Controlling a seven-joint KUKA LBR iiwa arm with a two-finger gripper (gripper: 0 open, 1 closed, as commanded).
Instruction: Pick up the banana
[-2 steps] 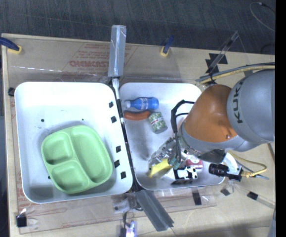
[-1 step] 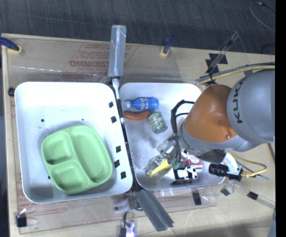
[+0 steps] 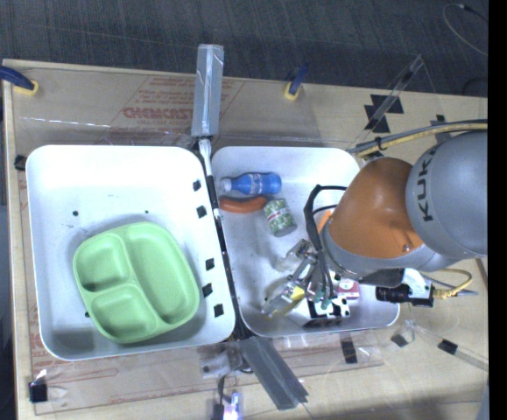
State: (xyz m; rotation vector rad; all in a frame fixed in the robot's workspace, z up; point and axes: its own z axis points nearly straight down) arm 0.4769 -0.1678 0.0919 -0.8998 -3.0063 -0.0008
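At five o'clock in the right bin, my gripper hangs spread and unloaded beside the banana; closing off-centre could nudge it against nearby clutter.

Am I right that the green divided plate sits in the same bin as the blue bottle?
Not quite. In the camera view, the green divided plate lies in the left bin, while the blue bottle lies in the right bin, where the arm is reaching.
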